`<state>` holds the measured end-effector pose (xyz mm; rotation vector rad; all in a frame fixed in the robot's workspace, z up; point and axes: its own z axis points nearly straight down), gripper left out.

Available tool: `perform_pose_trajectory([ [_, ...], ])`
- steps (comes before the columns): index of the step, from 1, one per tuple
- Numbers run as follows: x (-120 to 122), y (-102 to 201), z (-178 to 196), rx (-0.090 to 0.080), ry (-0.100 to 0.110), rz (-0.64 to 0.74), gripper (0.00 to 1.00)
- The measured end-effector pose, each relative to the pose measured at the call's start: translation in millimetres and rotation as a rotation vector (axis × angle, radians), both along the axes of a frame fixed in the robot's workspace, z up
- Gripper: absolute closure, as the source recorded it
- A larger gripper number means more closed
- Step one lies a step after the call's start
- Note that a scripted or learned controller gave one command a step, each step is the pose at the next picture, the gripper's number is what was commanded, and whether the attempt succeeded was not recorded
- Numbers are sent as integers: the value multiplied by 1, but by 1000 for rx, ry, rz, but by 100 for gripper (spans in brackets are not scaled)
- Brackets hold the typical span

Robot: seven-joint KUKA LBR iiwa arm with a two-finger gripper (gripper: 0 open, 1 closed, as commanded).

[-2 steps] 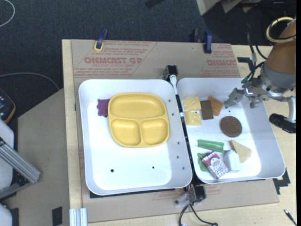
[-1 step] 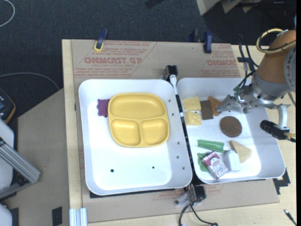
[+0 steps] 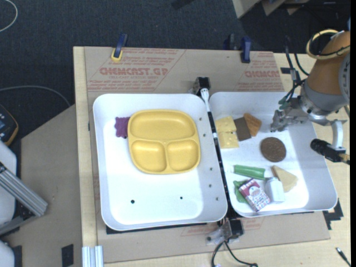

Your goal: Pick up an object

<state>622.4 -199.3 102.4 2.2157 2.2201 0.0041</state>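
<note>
The left bin [image 3: 111, 166] held your yellow divided tray [image 3: 164, 139] with a purple piece [image 3: 121, 126] touching its left edge. In the right bin [image 3: 311, 166], the brown disc [image 3: 273, 148] lay just below and left of your gripper [image 3: 278, 121], not touching it. Your arm [image 3: 328, 77] reached in from the right, wrist angled down. You could not tell how the jaws stood.

Yellow three-compartment plastic tray [image 3: 164, 141]: smooth, slightly glossy. Two shallow white plastic bins [image 3: 111, 166]: smooth, satin. Tabletop [image 3: 167, 71]: matt brown printed cardboard.
</note>
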Motion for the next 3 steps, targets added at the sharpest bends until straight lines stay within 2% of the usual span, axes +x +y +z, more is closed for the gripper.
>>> perform_pose_trajectory([
  [1,0,-10,51,0,2,-1,100],
  [2,-5,-7,111,0,2,-1,100],
  [3,-4,-7,123,0,1,-1,100],
])
